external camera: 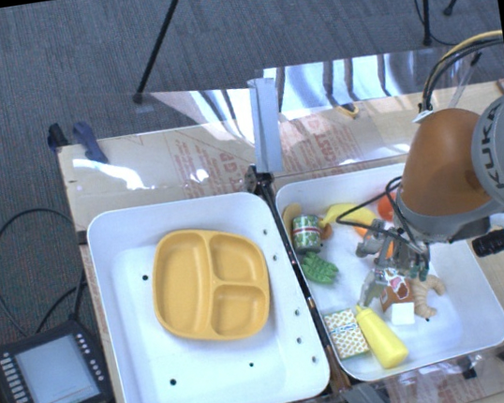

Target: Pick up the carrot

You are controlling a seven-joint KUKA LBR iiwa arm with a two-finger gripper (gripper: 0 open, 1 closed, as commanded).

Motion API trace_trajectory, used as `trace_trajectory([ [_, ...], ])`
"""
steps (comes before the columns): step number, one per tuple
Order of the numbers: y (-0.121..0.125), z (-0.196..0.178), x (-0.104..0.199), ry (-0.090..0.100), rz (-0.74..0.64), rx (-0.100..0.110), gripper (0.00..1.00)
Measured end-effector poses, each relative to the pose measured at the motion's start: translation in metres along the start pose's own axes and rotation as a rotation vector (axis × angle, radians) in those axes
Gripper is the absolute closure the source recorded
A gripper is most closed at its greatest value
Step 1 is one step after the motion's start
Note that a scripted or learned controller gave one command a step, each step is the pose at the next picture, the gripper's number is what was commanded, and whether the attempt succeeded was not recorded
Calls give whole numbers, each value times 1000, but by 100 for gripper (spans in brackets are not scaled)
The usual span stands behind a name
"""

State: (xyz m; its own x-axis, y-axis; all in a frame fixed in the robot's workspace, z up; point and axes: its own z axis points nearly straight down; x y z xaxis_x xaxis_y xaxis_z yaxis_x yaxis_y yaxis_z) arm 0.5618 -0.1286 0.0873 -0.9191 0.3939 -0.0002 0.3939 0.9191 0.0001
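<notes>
**Carrot lies at the far side of the right bin**

The carrot (379, 211) shows as a small orange piece in the right-hand white bin (471, 327), toward the bin's far wall and right of its middle. Much of it is covered by the arm's wrist, so its full length and which way it points cannot be told; what shows looks smooth, rounded and bright orange. It appears to lie flat on the bin floor, just beside the right end of a yellow banana-shaped piece (347, 215). It sits well apart from the bin's near edge and near the right-hand wall.
</notes>
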Motion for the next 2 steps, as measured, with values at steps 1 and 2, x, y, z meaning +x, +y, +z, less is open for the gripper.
trace_trajectory([
  [1,42,-1,-46,-2,-48,-2,0],
  [2,-19,0,-23,0,-255,0,0],
])
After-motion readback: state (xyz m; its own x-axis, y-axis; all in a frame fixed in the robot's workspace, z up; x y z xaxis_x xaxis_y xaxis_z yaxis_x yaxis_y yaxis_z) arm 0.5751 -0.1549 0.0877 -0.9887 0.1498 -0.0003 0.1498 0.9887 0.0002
